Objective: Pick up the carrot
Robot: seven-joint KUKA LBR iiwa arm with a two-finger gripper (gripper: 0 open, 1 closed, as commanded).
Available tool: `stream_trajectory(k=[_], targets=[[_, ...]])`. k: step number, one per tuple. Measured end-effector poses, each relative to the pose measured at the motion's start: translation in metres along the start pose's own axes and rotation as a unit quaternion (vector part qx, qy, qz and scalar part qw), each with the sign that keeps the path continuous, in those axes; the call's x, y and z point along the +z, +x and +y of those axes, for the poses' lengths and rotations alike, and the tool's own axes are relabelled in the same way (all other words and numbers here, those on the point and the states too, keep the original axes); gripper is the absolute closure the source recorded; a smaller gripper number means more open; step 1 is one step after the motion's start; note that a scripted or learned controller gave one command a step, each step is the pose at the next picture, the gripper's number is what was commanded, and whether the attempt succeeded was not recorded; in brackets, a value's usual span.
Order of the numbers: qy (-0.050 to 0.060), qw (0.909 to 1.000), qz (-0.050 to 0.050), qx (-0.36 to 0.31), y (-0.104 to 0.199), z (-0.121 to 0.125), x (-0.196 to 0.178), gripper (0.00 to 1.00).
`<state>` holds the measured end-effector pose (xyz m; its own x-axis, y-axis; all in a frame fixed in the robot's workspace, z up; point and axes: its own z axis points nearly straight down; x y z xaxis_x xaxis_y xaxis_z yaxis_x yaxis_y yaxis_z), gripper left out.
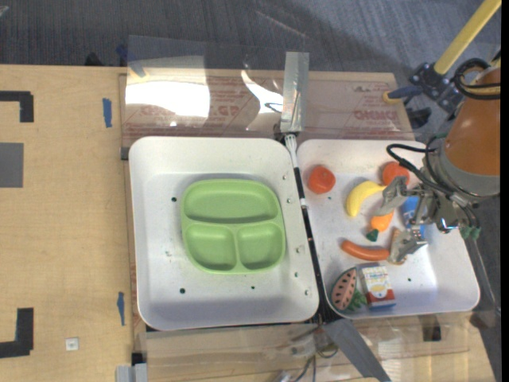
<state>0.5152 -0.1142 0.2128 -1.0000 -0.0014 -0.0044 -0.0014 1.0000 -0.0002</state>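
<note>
Camera view, lower right of the frame: the carrot (365, 251) lies in the right bin (453, 293), above a small carton (377, 283). Just beyond it hangs the end effector (402, 217), fingers spread apart and holding nothing. Farther back sits a banana (362, 196); crowded neighbours could get nudged or grabbed instead

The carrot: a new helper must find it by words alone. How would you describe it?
Look in the right white bin, below the yellow banana. The carrot lies flat there, left of the gripper. It is the only long, thin orange-red piece; its orange neighbours are rounder.
</note>
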Motion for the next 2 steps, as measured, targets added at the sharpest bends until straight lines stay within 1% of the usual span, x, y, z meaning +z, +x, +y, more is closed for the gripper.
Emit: stream_trajectory(k=[1, 2], targets=[[0.001, 0.9999, -0.005, -0.010, -0.0503, -0.0032, 0.1126, 0.00], [0.000, 0.9999, -0.003, -0.011, -0.0491, -0.0015, 0.1063, 1.00]])
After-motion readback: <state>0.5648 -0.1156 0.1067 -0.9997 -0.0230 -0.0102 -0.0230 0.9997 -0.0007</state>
